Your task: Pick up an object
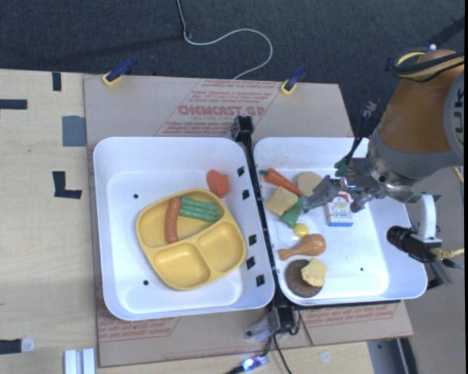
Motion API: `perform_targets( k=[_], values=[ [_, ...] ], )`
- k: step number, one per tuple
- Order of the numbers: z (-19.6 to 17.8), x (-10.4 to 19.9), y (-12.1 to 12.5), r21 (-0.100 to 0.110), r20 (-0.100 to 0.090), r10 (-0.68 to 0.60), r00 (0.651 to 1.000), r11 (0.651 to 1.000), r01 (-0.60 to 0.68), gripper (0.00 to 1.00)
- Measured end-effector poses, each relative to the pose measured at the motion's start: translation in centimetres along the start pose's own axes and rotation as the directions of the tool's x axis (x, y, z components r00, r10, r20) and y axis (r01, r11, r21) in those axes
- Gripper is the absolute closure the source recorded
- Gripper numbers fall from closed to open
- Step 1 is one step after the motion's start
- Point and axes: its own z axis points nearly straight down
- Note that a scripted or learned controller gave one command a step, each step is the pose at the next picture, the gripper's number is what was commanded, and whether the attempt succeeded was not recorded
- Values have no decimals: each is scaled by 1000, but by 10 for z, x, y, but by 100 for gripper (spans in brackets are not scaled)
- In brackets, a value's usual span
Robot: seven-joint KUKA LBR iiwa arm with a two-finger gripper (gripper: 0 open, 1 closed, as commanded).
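The divided tray [189,242] lies in the left bin [113,209], a sausage [172,218] and beans [199,209] in its far compartment. Right of the tray, the right bin [390,275] holds a carton [340,211] and drumstick [304,247].

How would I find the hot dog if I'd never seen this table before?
Look at the left white bin, which holds a yellow divided tray. In the tray's top compartment lies the hot dog, a long reddish sausage beside some green beans. It is the only long red thing on the tray; the orange lump sits outside it.
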Motion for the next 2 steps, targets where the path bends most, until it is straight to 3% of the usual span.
perform_targets(
  k=[1, 2],
  values=[
    [-4, 0, 1, -8, 1, -2, 1000, 1000, 2, 0],
    [60, -5, 7, -2, 0, -1, 1000, 1000, 1, 0]
  ],
)
